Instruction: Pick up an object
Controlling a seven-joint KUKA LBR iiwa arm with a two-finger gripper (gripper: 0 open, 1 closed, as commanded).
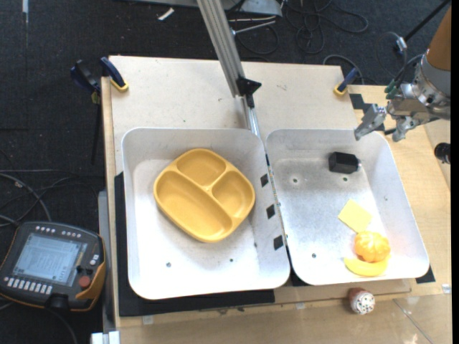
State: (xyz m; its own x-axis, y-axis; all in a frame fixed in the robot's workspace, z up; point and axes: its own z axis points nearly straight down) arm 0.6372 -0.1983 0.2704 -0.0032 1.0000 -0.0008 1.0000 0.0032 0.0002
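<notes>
The right bin [308,192] holds a small black block [343,163] near its far side, a pale yellow square piece [354,215], an orange fruit [372,247] and a yellow banana-shaped piece [364,266] at its near right corner. My gripper [382,125] hangs above the far right corner of that bin, to the right of the black block and apart from it. Its two fingers stand spread with nothing between them.
The left bin [143,156] holds a yellow divided plate [204,193]. A slanted metal pole [224,38] rises behind the bins. Clamps sit at the bench's far corners. A small white dotted ball [362,302] lies in front of the right bin. A teach pendant [50,264] sits at lower left.
</notes>
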